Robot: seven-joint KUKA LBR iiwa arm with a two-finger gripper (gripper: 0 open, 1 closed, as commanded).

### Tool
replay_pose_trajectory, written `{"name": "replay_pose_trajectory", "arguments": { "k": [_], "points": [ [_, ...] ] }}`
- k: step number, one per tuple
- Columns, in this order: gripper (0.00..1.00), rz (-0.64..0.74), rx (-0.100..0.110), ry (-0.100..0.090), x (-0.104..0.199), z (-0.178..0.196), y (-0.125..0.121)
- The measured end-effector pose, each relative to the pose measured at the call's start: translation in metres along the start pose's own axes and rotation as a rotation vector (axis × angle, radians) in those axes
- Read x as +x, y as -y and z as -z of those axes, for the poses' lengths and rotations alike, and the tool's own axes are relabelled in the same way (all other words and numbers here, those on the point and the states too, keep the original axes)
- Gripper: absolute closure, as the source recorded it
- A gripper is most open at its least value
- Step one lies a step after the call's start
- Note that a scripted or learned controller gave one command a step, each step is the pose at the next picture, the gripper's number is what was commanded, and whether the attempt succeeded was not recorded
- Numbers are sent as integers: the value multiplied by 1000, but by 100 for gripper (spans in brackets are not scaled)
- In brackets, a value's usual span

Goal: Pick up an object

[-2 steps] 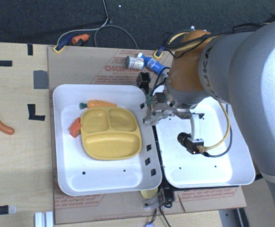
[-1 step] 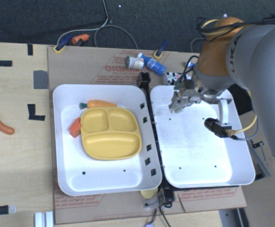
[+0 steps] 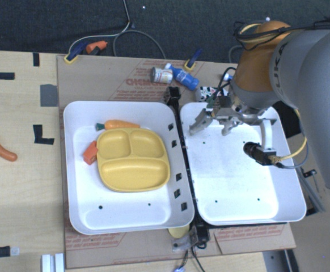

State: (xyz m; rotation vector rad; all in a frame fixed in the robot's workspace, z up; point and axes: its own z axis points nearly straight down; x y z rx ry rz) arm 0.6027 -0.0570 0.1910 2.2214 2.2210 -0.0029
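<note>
Clearly the things that can be picked lie all in the left bin (image 3: 77, 169): a yellow divided plate (image 3: 134, 158) sits a little above the middle of it, with its long side running about left to right, an orange carrot (image 3: 122, 124) lies along the upper edge of the plate and touches it, also with its long axis left to right, and a small red piece (image 3: 90, 152) is pressed against the left edge of the plate. The gripper (image 3: 215, 123) hangs over the upper left part of the right bin (image 3: 238, 191), and its two fingers are spread apart, one pointing down-left and the other down-right, with nothing between them. So every candidate lies to the left of the claw, across the double wall where the two bins meet; the carrot is at almost the same height in the view as the fingers, the plate is a bit lower. I judge that the next move must carry the arm leftward over this wall, and for the carrot the fingers should close across its short side. The plate looks flat and wide, so I think it is hard to pinch. Outside the bins, a sausage (image 3: 2, 148) lies on the bench (image 3: 17, 208) far left, and a small bottle (image 3: 176, 75) lies above the bins
</note>
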Motion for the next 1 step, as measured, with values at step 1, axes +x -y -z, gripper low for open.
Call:
{"name": "replay_pose_trajectory", "arguments": {
  "k": [1],
  "points": [
    [0,-4,8,0,-62,-99,15]
  ]
}}
